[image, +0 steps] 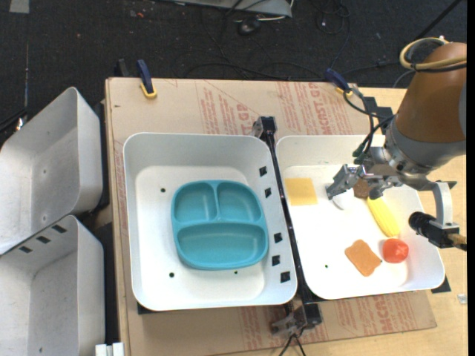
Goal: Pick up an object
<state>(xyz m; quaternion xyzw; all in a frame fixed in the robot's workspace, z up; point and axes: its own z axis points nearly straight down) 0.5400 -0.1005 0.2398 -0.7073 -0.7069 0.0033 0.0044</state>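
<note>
Robot arm (434, 110) reaches in over the right-hand white bin (319, 288), its hand (355, 182) hanging low just right of a pale yellow cheese slice (300, 190). Whether the hand is open or closed cannot be told from this angle, and nothing is seen gripped. Right of the cheese slice and partly under the wrist lies a yellow banana-like piece (384, 215). Further right and nearer the camera sit an orange toast-like slice (362, 257) and a red tomato (395, 251). Left of the cheese slice, the neighbouring bin (141, 273) holds a teal divided plate (220, 224), likely placed as a drop-off spot.
</note>
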